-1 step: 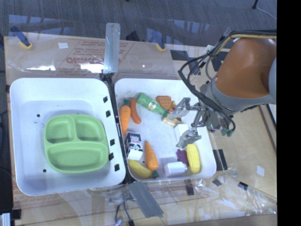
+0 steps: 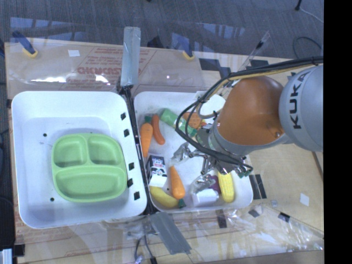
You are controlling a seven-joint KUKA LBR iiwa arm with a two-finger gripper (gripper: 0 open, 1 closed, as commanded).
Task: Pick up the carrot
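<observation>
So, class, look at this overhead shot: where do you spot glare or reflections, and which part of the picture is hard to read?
In the camera view, glare and bluish reflections streak the clear plastic sheet behind the bins; the left bin with the green tray is evenly lit and readable; the gripper sits in the arm's shadow amid cables, so its detail is hard to make out, and the carrot looks slightly soft.

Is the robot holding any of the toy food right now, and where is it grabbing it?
It cannot be told. The tool hangs low in the right bin among the food, but no item shows clearly between its tips.
</observation>
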